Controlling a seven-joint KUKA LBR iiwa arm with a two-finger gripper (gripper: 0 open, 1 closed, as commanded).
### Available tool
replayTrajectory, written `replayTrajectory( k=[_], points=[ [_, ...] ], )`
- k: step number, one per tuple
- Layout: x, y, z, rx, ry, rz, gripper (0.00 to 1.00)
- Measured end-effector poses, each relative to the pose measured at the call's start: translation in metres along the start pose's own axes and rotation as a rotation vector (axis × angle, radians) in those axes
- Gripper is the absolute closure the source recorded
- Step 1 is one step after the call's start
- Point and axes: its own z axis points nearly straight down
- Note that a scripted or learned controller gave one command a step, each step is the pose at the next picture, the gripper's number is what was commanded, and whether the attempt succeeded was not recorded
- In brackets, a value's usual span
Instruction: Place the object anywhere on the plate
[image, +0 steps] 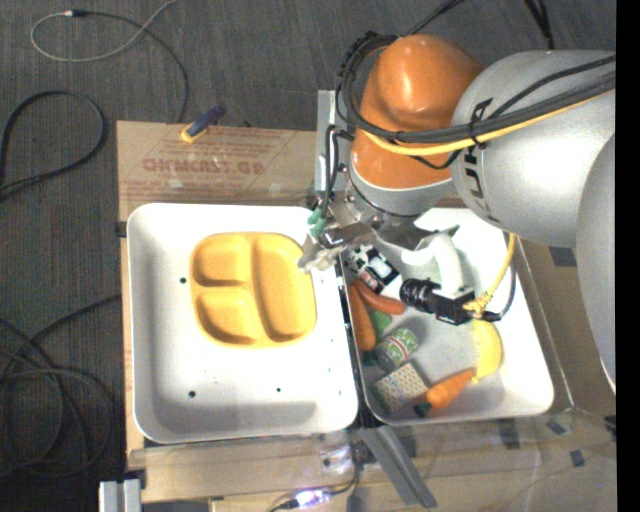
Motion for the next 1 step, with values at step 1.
replayTrajectory(
  k=[1],
  points=[
    [0.0002, 0.0001, -0.0081, 0.003, 0.001, -0.001, 1.0]
  ],
)
